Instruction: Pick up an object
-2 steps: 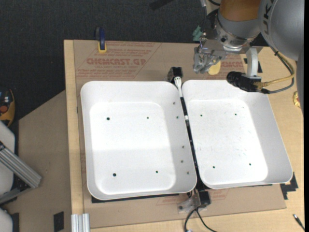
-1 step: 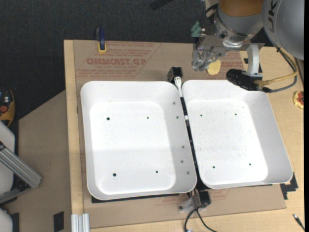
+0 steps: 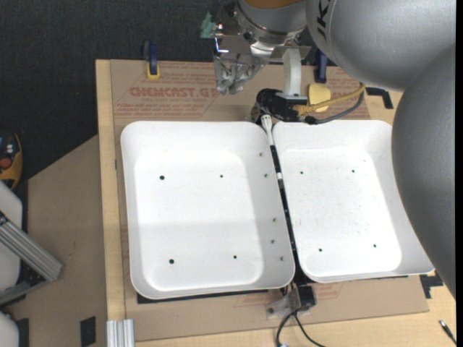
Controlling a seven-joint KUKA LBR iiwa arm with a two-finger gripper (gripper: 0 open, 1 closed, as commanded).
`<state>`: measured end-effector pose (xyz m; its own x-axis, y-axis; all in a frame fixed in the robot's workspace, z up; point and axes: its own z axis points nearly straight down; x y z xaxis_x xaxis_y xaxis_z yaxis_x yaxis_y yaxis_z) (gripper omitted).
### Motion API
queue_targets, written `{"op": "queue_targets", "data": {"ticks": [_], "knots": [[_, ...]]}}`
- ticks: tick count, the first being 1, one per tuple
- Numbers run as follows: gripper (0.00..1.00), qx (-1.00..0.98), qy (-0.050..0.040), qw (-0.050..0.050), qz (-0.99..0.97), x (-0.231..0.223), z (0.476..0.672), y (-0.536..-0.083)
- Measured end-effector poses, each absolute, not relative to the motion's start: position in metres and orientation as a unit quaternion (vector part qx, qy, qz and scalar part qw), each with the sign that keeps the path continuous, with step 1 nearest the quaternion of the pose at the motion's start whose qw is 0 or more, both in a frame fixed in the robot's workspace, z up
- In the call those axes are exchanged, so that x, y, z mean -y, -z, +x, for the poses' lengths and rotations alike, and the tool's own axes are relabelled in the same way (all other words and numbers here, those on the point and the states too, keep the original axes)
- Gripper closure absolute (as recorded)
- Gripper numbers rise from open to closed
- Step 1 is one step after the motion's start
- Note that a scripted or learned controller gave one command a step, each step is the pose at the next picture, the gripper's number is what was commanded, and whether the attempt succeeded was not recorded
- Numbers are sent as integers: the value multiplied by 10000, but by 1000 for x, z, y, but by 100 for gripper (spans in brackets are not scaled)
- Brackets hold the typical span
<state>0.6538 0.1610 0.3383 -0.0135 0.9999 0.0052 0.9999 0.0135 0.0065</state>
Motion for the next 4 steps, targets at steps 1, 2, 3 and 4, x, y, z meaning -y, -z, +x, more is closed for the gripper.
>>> {"op": "queue_targets", "data": {"ticks": [1, 2, 3, 4], "knots": [[100, -7098, 24, -28, 7044, -230, 660, -267], [100, -7057, -29, 26, 7085, -182, 668, -324], [100, -7085, 41, -32, 7057, -227, 664, -223], [100, -7075, -32, 13, 7067, -225, 655, -282]]}}
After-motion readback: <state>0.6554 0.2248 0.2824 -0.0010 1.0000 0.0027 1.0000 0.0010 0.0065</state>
